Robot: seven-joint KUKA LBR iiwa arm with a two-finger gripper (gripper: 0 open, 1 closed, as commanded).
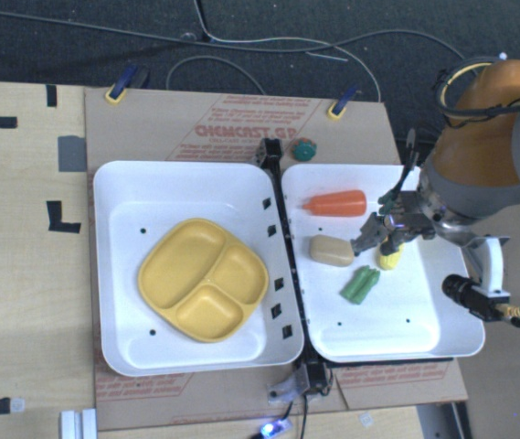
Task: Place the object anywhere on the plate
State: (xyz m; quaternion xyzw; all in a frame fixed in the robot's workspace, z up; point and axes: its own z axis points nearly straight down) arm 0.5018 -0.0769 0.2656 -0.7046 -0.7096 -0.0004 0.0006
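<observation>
While the yellow plate (203,280) lies in the left bin (113,245), the gripper (386,241) hangs in the right bin (442,332) over a small yellow object (388,261) — finger state cannot be told.

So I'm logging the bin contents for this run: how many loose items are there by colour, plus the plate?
Orange: 1, the carrot-like piece
Beige: 1, the rounded lump
Green: 1, the small green piece
Yellow: 2, the small yellow item by the gripper and the divided plate
Total: 5
</observation>
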